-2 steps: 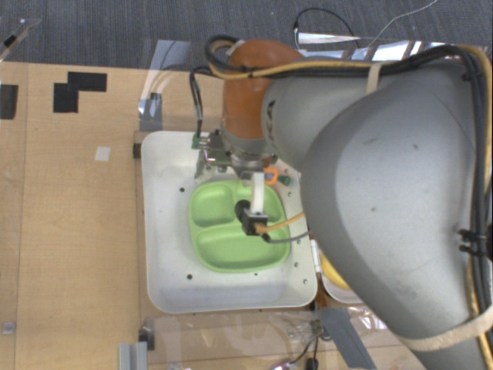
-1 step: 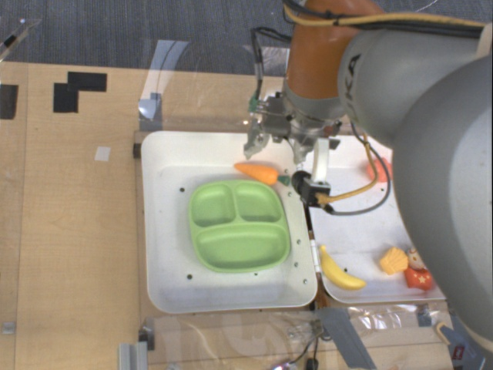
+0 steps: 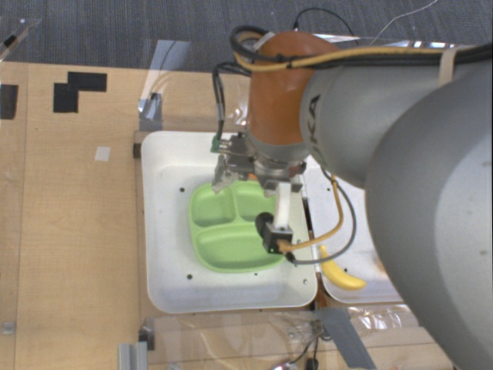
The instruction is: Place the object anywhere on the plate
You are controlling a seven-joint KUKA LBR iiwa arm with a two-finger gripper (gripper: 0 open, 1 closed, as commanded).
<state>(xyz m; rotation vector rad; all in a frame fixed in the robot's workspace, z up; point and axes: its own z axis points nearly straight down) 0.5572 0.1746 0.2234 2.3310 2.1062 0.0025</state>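
Hovering over far edge of green plate (image 3: 223, 247), end effector (image 3: 229, 178) (grip state: can't tell) w/ bare bin (image 3: 165, 230) floor around.

plate (image 3: 223, 241): green, divided, flat | banana (image 3: 343, 277): yellow, apart, right of plate

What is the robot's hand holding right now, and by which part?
Cannot tell: the hand hangs over the green plate, its grip hidden by the wrist. The banana lies in the right bin.

A pale wooden bench (image 3: 69, 230) spreads under even light, black shapes (image 3: 77, 91) stuck near its far edge, with dark grey ribbed carpet (image 3: 115, 14) beyond it.
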